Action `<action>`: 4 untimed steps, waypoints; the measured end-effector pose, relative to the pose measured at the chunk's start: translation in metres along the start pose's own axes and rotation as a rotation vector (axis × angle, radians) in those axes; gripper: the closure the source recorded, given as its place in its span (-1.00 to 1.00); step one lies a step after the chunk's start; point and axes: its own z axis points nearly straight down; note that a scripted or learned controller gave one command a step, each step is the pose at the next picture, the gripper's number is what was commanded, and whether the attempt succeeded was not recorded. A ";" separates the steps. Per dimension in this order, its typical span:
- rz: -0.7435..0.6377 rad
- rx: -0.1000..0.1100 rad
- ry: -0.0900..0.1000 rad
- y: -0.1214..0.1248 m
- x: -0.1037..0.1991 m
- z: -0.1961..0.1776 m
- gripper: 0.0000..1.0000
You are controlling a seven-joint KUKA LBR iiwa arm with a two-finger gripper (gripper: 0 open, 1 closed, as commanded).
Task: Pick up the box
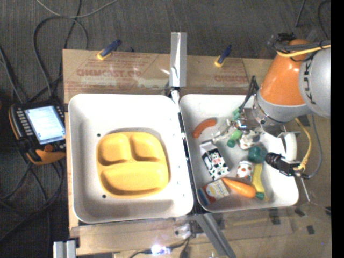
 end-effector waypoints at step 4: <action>-0.060 -0.064 -0.015 -0.021 -0.054 0.077 -1.00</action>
